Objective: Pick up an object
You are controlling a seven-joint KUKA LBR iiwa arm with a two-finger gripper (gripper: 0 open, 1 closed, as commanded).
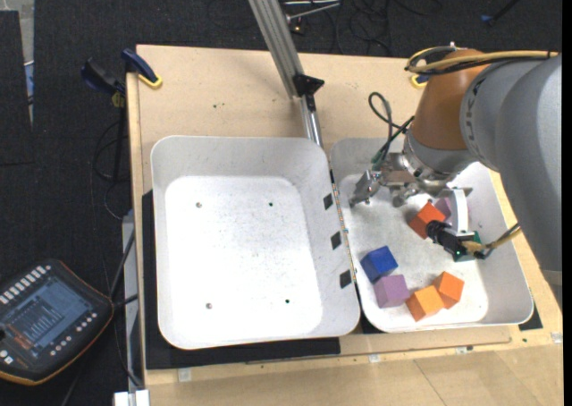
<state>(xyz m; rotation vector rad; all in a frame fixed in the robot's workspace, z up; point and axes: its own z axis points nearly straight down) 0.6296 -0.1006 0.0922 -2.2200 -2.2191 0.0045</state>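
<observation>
End effector [433,216], grip state unreadable, hovers over a red-orange block [428,218] in the right bin [500,306]; blue [380,262], purple [391,290] and orange blocks [434,296] lie toward six o'clock. Tan tabletop [223,82], dark floor [63,172], possibly a pendant [45,319] at eight o'clock.

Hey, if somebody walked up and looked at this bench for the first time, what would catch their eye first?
Probably the big grey arm with its orange band, reaching in from the right over the right-hand white bin. Next, the small coloured blocks in that bin: a blue cube, a purple cube, two orange blocks near the front and a red-orange block under the wrist. The left-hand white bin shows mostly its speckled floor.
</observation>
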